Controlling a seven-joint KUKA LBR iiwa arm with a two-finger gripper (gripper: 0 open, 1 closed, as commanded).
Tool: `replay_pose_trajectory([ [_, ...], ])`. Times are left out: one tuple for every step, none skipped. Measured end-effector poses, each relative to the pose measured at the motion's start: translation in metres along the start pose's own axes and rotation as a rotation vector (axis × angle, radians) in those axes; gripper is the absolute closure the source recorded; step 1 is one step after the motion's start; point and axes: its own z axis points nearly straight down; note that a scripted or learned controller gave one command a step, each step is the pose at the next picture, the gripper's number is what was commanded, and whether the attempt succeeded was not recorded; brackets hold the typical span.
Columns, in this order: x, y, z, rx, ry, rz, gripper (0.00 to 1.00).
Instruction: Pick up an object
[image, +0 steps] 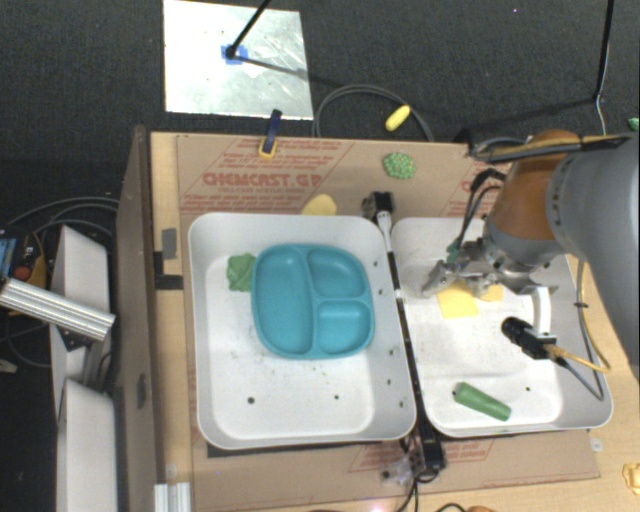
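Observation:
In the right bin (575, 405) a flat yellow square piece (459, 304) lies near the middle, toward the back. My gripper (466, 272) hangs just over its far edge, coming down from the grey and orange arm at the right. A small yellow bit (491, 293) shows beside the gripper's right side. A green cylinder-shaped piece (482, 400) lies near the front of the same bin, well apart from the gripper. I see nothing held.
The left bin (215, 400) holds a blue divided plate (311, 300) with a green leafy piece (240, 271) at its left edge. On the cardboard behind the bins lie a yellow piece (320, 206) and a green round piece (399, 165).

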Motion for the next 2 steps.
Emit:
replay_pose_trajectory([
  [-0.0019, 0.0023, -0.0141, -0.008, -0.002, 0.001, 1.0],
  [-0.0019, 0.0021, -0.0136, -0.007, -0.002, 0.001, 0.0],
])
